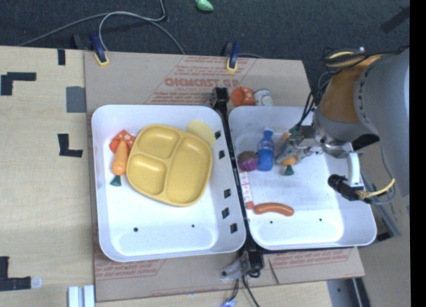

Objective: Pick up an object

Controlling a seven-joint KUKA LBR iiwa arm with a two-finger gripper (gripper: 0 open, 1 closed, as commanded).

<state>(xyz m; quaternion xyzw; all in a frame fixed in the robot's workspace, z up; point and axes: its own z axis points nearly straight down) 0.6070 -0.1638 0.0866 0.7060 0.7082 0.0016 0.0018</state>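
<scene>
My gripper (295, 146) hangs low over the upper right part of the right bin (313, 229), at the end of the grey arm with the orange band (343, 92). A small orange and green piece (287, 163) lies right under and beside it; whether they touch is unclear. A blue bottle (266, 150) stands just left of the gripper, with a purple lump (248, 160) next to it. An orange sausage (269, 209) lies nearer the front of that bin.
The left bin (160, 232) holds a yellow divided plate (168, 164), a carrot (119, 160), a red piece (122, 139) and a pale yellow item (200, 130). An orange and white item (251, 96) sits behind the bins. Clamps hold the cardboard's far edge.
</scene>
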